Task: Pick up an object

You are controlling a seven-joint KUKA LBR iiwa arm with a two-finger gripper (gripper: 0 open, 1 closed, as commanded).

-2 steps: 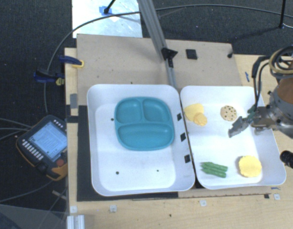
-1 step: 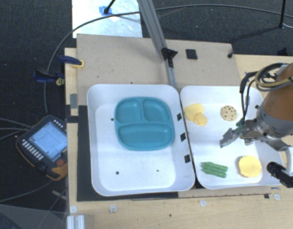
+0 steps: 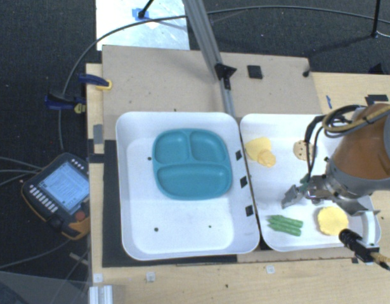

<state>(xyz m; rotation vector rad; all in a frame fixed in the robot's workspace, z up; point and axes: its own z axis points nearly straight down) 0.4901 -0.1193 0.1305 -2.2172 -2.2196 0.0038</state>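
While the arm (image 3: 366, 151) leans in from the right over the right bin (image 3: 277, 128), its claw (image 3: 297, 196) hangs low in the middle of that bin, and honestly I can't tell if the fingers are spread or pressed together from this angle, just a grey metal clump. Nothing visibly between them.

Closest thing to the claw is the green beans (image 3: 285, 224), just below it near the bin's front edge. It's a small bundle of dark green pods, lying flat, long axis running roughly left-right with a slight tilt down to the right. Looks like two or three pods stacked side by side.

Just right of that is a yellow disc (image 3: 332, 220), flat and roundish, partly under the arm. Up near the back-left of the same bin sits a yellow lump (image 3: 260, 151), kind of blobby, two-part shape. There's also a small tan round thing (image 3: 300, 149) near the back, right beside the arm's cables; too small to say what it is.

The left bin (image 3: 137, 233) has a teal divided plate (image 3: 193, 164), three compartments, sitting toward the back. Both bins sit side by side on the tan surface (image 3: 156, 81).
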